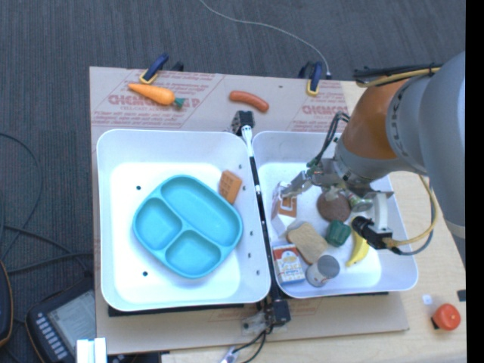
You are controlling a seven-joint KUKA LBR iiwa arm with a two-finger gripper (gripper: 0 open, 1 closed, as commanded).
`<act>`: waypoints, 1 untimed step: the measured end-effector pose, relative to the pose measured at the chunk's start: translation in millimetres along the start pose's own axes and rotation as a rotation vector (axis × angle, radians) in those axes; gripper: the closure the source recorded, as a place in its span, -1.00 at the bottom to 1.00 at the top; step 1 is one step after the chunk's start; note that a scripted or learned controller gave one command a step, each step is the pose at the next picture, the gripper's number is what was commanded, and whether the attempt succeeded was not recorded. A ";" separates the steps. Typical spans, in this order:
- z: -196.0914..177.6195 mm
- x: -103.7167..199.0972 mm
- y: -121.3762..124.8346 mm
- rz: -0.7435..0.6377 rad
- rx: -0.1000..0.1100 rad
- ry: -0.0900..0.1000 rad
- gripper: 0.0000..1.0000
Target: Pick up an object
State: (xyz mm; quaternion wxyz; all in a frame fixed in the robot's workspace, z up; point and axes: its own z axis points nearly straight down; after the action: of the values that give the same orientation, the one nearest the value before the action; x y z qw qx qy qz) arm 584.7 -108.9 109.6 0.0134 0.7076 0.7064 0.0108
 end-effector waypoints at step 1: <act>0.2 0.0 -2.2 -0.002 0.007 0.002 -1.00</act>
State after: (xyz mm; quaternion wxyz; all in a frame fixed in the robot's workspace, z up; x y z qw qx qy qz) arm 582.6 -108.9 109.4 0.0102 0.7070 0.7070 0.0089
